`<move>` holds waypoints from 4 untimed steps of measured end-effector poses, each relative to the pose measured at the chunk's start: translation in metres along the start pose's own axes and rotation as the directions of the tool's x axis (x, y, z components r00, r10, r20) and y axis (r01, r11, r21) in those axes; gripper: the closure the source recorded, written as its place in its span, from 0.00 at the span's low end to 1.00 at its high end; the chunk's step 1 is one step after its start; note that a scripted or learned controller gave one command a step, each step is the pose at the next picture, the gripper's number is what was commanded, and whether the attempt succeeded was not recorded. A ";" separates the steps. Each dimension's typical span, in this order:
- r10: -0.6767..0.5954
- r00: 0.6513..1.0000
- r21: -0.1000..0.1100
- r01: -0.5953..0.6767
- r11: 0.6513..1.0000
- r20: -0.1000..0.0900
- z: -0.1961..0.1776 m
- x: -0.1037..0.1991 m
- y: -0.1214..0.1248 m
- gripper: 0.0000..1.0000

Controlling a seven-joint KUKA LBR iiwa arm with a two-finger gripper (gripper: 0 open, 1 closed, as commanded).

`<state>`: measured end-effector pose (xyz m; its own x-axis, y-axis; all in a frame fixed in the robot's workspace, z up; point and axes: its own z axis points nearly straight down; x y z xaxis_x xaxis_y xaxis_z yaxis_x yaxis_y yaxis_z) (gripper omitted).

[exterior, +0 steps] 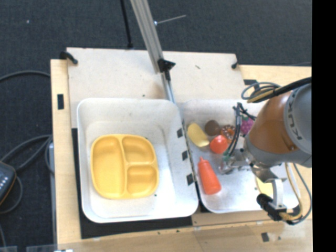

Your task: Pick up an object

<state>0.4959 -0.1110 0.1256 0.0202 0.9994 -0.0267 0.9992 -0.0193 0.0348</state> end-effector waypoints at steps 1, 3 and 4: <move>0.003 1.000 -0.009 -0.003 1.000 0.003 -0.010 -0.001 0.002 1.00; 0.008 1.000 -0.029 -0.008 1.000 0.011 -0.031 -0.004 0.007 1.00; 0.007 1.000 -0.039 -0.006 0.999 0.016 -0.041 -0.006 0.009 1.00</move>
<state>0.5037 -0.1160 0.1672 0.0276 0.9987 -0.0423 0.9969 -0.0244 0.0742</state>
